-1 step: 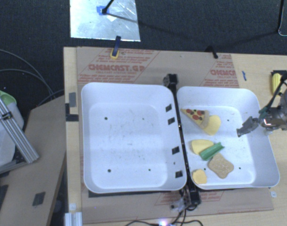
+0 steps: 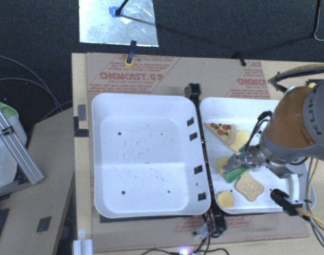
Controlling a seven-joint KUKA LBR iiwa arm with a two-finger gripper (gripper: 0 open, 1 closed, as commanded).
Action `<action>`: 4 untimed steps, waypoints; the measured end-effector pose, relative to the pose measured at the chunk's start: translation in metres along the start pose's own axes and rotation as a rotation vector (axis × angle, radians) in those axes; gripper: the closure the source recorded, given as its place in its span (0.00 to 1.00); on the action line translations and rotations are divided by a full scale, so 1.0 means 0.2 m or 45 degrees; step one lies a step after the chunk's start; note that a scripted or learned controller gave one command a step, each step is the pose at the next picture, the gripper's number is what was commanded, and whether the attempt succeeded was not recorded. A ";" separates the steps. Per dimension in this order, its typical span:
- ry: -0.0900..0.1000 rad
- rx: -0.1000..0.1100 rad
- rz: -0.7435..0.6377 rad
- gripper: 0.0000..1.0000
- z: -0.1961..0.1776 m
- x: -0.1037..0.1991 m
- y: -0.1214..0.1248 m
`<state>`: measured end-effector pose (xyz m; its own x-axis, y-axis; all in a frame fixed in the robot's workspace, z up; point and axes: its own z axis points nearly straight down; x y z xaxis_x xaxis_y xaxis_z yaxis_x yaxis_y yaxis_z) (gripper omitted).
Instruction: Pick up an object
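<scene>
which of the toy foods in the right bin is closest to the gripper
The green piece, lying right at the gripper. The pizza slice, toast and small round yellow piece all lie farther off.

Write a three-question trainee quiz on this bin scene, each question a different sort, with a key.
1. True or false: the pizza slice lies in the right bin.
2. Which item lies nearest the gripper? A) green item B) pizza slice C) toast
3. Fill in: the arm reaches over the ____ bin.

Key: 1 true; 2 A, it sits right by the gripper, though whether it is held cannot be told; 3 right.
</scene>
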<state>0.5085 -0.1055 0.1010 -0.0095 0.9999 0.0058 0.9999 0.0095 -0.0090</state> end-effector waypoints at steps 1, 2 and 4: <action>-0.008 -0.020 0.002 0.00 0.02 0.07 0.32; -0.008 -0.017 0.007 1.00 -0.04 0.06 0.31; -0.004 -0.010 0.000 1.00 -0.41 0.80 0.01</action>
<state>0.5107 0.0548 0.1839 -0.0098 0.9999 0.0030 1.0000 0.0098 -0.0014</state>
